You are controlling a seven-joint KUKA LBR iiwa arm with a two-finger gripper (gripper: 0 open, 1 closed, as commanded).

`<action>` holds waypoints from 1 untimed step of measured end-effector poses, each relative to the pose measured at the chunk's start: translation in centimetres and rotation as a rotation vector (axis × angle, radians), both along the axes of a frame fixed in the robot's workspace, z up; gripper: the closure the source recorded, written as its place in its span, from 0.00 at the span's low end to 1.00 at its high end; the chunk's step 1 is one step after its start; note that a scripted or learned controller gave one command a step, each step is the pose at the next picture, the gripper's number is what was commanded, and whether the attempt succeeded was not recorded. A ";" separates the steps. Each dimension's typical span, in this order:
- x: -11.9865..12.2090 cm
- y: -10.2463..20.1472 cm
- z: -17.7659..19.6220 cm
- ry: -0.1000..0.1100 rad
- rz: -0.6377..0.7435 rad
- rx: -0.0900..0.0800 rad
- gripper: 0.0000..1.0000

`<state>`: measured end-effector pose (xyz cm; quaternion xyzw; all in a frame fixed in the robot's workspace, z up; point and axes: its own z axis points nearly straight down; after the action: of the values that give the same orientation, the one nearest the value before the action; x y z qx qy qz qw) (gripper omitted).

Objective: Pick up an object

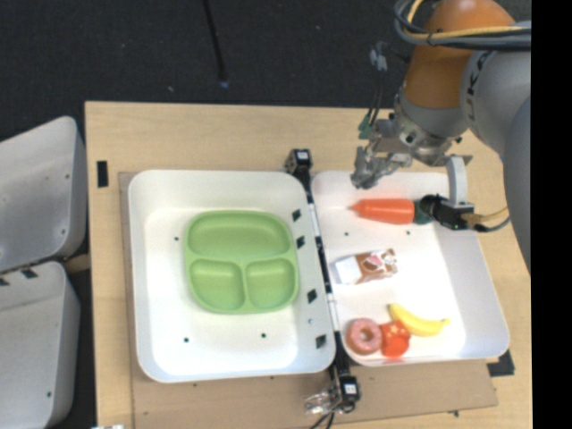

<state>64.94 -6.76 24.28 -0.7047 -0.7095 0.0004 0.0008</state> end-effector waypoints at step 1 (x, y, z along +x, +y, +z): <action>0.7 5.2 -1.4 0.004 -0.001 0.000 1.00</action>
<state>65.62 -1.51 22.91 -0.7049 -0.7093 0.0018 0.0019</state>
